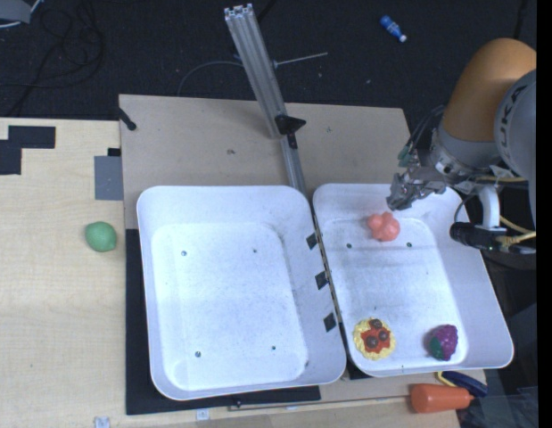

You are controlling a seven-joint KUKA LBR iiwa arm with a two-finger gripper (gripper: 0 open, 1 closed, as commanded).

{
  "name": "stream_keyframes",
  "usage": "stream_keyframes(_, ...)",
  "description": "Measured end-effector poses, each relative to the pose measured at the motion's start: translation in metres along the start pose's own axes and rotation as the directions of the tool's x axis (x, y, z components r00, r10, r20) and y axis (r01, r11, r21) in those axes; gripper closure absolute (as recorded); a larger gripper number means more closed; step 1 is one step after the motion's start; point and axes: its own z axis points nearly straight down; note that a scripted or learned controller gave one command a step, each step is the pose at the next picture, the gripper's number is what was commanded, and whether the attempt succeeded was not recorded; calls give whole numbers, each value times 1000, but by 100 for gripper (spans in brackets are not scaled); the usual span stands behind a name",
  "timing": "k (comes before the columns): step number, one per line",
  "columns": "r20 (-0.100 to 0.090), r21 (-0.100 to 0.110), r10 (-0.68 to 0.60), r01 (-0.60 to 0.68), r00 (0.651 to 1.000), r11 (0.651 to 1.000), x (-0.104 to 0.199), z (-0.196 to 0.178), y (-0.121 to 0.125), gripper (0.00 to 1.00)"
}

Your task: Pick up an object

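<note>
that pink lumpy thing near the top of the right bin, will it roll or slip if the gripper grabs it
The pink object looks rounded and lumpy, so it may roll a little on the smooth floor of the right bin if nudged. Its small size suggests it is light. The gripper sits just above it; an off-centre pinch on curved sides could squeeze it out.

A green ball (pixel 102 236) lies on the pale wood bench (pixel 44 328), well left of the bins — an orange carrot (pixel 439 398) sits below the right bin, and a small blue thing (pixel 393 28) on the dark floor.
</note>
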Motion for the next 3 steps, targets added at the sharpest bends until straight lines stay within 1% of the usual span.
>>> stream_keyframes(1,0,-1,-1,1,1000,1000,-1,-52,1,100)
stream_keyframes(2,0,3,-1,1,1000,1000,-1,-59,1,100)
stream_keyframes(3,-1,4,-3,3,1000,1000,37,-53,-30,100)
